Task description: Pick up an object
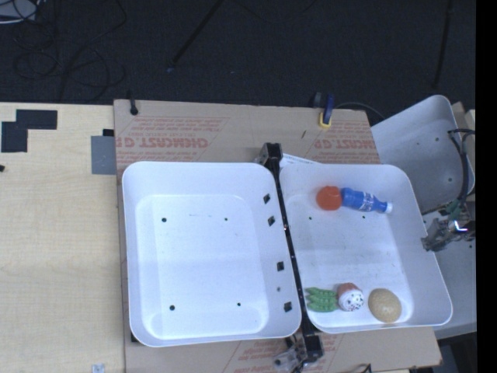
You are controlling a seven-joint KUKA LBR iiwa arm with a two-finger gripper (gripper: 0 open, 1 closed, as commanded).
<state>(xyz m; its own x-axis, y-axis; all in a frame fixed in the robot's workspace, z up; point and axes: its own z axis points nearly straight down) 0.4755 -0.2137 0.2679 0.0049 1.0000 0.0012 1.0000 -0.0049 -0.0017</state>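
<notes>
In right bin (415,231): 1 blue bottle (364,200) | 1 orange ball (328,198) | 1 tan egg (384,305)

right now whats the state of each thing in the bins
blue bottle: lying on its side, far end of the right bin
orange ball: resting against the bottle's end
green toy: lying at the near wall
red and white ball: beside the green toy
tan ball: near corner
</notes>
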